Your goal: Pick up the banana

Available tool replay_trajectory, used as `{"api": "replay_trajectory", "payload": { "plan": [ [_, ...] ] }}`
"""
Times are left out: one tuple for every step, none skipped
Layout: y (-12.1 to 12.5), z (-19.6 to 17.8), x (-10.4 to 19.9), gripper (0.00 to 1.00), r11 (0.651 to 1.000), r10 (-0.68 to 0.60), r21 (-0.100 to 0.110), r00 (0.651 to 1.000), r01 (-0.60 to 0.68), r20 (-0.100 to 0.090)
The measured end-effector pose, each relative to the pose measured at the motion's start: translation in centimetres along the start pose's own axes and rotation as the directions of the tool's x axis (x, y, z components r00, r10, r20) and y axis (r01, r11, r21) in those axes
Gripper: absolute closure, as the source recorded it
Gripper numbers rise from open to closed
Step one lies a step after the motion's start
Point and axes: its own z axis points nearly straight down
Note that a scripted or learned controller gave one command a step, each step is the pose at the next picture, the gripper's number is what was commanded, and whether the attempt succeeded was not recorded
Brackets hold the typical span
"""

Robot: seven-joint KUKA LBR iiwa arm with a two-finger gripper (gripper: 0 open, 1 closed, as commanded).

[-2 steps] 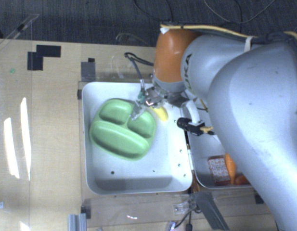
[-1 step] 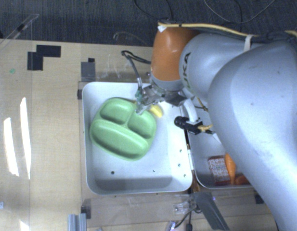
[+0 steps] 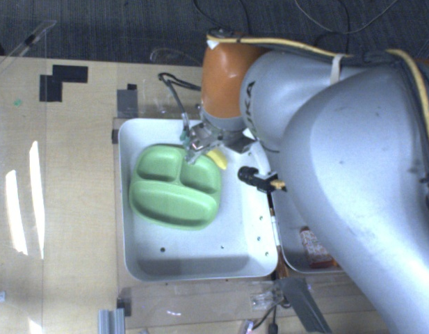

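On the desk point(image 3: 61, 207), the left bin point(image 3: 200, 263) holds a green tray point(image 3: 176, 186) with three compartments. The pincer point(image 3: 195, 145) hangs over the tray's upper right corner; whether it is released or clenched I cannot tell. Just right of it, the banana point(image 3: 217, 160) lies beside the tray, partly hidden. A red item point(image 3: 315, 248) sits in the right bin point(image 3: 297, 263).

My bench point(image 3: 61, 207): pale wood top, black tape marks point(image 3: 61, 81) near far-left corner. Two shallow white bins directly on it; left bin point(image 3: 193, 263) mid-bench, right bin point(image 3: 297, 259) touching beside, toward right edge.
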Motion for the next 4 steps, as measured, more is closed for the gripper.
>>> {"api": "replay_trajectory", "payload": {
  "plan": [
    [0.5, -8.8, -2.3, 1.00, 0.980, 0.198, 0.002, 0.980, -0.198, -0.003],
    [-1.3, -13.4, 1.4, 1.00, 0.964, 0.265, 0.005, 0.964, -0.265, -0.008],
    [-8.0, -17.3, -0.5, 1.00, 0.937, 0.349, 0.006, 0.937, -0.349, -0.008],
    [-18.4, -18.0, -5.5, 1.00, 0.840, 0.542, 0.008, 0.840, -0.542, -0.006]
  ]
}}
